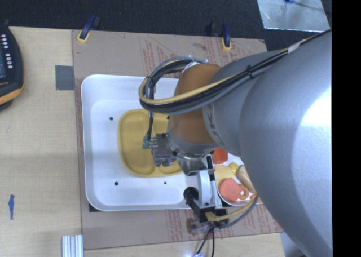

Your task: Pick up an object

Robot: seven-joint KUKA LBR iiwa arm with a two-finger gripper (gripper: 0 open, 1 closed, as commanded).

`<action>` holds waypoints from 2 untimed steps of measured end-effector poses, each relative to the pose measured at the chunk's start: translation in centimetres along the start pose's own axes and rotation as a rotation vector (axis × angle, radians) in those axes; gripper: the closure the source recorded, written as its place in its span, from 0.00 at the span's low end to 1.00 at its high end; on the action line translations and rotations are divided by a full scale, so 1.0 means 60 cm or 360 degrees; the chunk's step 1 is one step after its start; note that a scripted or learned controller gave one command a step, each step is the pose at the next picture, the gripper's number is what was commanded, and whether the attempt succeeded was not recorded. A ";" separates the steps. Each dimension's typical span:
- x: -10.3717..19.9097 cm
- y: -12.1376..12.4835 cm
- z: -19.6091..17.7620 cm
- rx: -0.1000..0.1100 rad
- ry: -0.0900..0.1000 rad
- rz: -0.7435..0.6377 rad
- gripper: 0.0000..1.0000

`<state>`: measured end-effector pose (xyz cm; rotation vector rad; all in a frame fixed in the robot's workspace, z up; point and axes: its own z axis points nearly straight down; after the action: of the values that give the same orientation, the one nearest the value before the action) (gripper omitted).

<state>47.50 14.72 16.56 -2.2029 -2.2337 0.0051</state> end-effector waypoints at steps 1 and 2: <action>0.058 0.002 -0.058 -0.0006 0.0002 0.0007 1.00; 0.023 0.001 -0.054 0.0004 -0.0003 0.0019 1.00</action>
<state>47.53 16.11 19.78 -2.2156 -2.2206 0.0103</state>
